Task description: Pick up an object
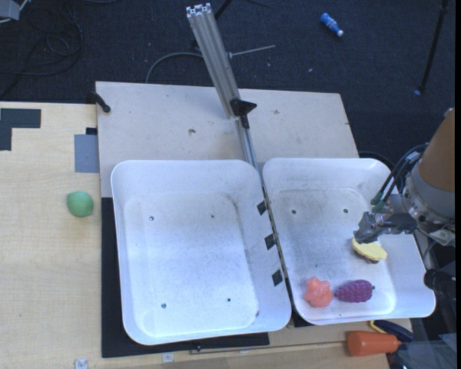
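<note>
Reaching in from the right, I am hovering my gripper over the right bin, low above a yellow object that is lying near the bin's right side. My fingertips are sitting right at the top edge of that yellow piece, but whether they are spread or pinched together I cannot tell, and I am not seeing it caught between them. Nearer the bin's front edge, a purple grape-like cluster is lying just beside an orange-pink lump. The left bin is sitting alongside. A green ball is resting on the wooden bench well to the left, and an orange object is lying outside the bins near the front.
</note>
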`<move>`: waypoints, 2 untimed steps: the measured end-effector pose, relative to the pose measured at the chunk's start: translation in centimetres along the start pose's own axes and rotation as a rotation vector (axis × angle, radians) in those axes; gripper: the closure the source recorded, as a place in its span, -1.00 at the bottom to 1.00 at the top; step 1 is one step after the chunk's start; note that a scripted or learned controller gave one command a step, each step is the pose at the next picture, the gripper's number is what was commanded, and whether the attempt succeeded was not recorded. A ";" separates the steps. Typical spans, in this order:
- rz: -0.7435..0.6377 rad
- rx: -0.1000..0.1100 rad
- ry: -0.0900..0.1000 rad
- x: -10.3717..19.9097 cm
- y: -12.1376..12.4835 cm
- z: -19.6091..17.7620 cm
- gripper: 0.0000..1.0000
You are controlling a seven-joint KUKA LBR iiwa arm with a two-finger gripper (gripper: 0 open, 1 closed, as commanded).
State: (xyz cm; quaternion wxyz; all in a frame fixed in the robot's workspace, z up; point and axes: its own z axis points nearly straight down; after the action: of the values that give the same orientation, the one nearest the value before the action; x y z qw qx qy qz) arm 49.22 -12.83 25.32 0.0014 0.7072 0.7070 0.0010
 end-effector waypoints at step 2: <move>-0.004 0.005 0.001 10.1 2.7 2.1 1.00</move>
State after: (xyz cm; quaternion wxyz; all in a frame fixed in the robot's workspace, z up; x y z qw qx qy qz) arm 51.89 -2.71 23.20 -0.0006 0.7058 0.7084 -0.0003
